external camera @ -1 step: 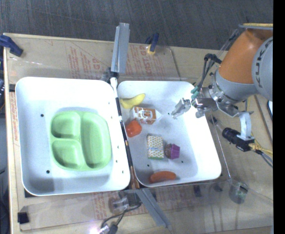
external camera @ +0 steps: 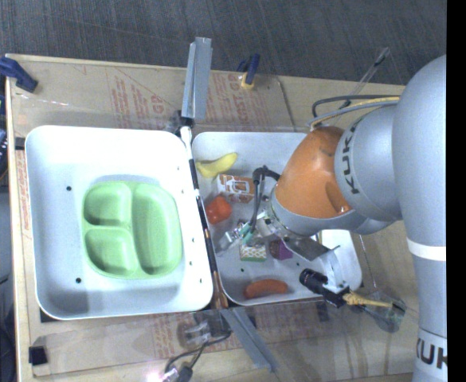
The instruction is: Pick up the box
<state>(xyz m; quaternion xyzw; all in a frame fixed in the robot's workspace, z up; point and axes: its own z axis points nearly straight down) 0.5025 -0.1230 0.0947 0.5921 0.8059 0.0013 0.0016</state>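
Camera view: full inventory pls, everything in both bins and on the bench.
left bin: 1, white, left half of the bench
divided tray: 1, light green, three compartments, inside the left bin
right bin: 1, white, beside the left bin, partly under the arm
banana: 1, yellow, right bin's top left corner
box: 1, small, white and orange, right bin, below the banana
tomato-like item: 1, red, right bin's left side
patterned block: 1, small, green and white, mid right bin, next to the gripper
sausage-like item: 1, red-orange, right bin's lower edge
clamps: 2 blue, bench's top edge
arm: 1, grey with orange band, over the right bin
gripper: 1, low among the items, nothing seen held
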